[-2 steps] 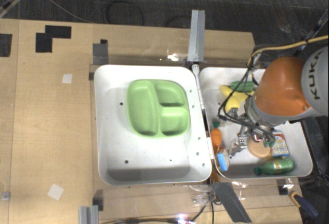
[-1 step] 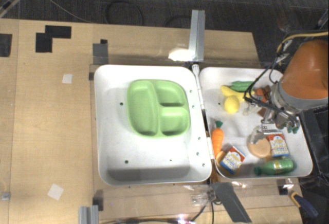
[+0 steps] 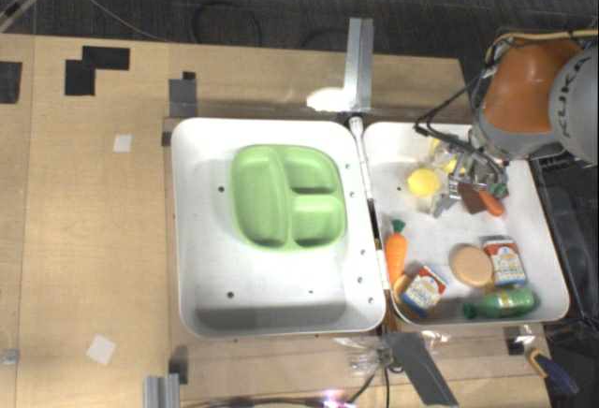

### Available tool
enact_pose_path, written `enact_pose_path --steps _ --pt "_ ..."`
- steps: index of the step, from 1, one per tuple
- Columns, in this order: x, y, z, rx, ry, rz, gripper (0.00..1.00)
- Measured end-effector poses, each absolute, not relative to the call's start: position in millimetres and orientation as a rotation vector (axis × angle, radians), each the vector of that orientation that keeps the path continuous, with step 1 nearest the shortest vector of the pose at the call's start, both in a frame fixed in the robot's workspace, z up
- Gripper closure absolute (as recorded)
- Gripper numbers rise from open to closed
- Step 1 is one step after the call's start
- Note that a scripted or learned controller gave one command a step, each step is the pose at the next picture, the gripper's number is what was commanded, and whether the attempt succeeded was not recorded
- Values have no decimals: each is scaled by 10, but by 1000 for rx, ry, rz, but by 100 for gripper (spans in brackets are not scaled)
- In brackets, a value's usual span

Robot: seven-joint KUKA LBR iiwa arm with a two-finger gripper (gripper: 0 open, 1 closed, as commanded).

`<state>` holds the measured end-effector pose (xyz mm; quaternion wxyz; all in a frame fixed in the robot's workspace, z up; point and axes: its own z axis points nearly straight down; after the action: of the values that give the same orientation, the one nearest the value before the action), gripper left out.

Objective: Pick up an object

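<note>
Two bins (image 3: 206,303): green tray (image 3: 285,196) (left), toy food right.

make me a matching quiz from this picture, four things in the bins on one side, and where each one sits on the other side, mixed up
Things:
1. green divided plastic tray
2. orange toy carrot
3. green toy bottle
4. round yellow toy lemon

Places:
A. right bin, along its left wall
B. left bin, middle
C. right bin, upper part, beside the pincer
D. right bin, near its front wall

Pairs: 1-B, 2-A, 3-D, 4-C

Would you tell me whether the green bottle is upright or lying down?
Lying down: the green bottle rests lengthwise along the right bin's near wall.
</note>
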<state>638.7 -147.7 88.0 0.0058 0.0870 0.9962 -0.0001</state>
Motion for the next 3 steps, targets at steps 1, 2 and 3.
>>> enact_pose_path --steps 1,2,3 --pt "6599 -1089 876 448 3107 2 0" --pt "6657 -1077 1037 436 3086 2 100" --pt "6645 -594 1918 650 3055 7 100"
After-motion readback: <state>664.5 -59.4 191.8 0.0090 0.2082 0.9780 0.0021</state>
